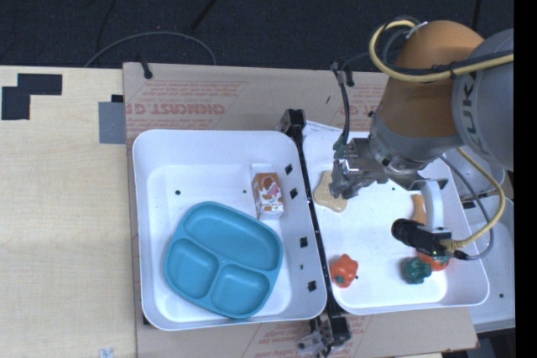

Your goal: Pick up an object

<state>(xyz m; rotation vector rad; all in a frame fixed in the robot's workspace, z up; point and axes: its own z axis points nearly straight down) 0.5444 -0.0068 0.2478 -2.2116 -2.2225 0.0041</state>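
From the camera view, the pincer [342, 183] hangs low over the right bin [470, 298], at its upper left corner. A pale beige object [329, 197] lies directly beneath it and a touch to its left, touching or nearly so; its long axis is hard to judge. Whether the pincer is apart or together cannot be told. The arm [428, 96] reaches in from the right, wrist pointing down. An orange toy [343, 269] sits well below the pincer.

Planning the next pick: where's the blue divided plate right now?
In the camera view, the blue divided plate lies in the left bin, just below the small snack packet.
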